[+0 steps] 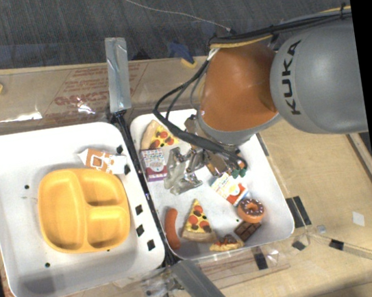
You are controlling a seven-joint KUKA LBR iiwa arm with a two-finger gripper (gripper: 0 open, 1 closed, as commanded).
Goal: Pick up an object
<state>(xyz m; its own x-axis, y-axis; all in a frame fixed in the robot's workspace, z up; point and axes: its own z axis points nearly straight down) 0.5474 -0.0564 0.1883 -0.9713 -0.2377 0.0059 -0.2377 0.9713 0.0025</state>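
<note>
Counter [329, 178], pale wood, carrying two shallow white bins side by side. Left bin [7, 205]: one yellow divided tray [83, 209] near its middle; one small orange-and-white carton [103, 161] touching the tray's upper right corner. Right bin [277, 200]: assorted toy food. Pizza slice [158, 137] at upper left; white-and-purple packet [154, 163] just below it; red sausage [172, 226] along the left wall; second pizza slice [197, 220] just beside the sausage; frosted doughnut [251, 209] at lower right; dark chocolate piece [245, 229] below the doughnut; white card with red and green print [229, 185] above the doughnut; small yellow item at the bottom wall, too small to identify. Arm, grey with orange band [236, 92], entering from the right over the right bin's upper half. Pincer [188, 170], metallic, low in the bin's middle among the items; whether spread or pressed together cannot be told, and nothing is plainly seen between its tips.
</note>
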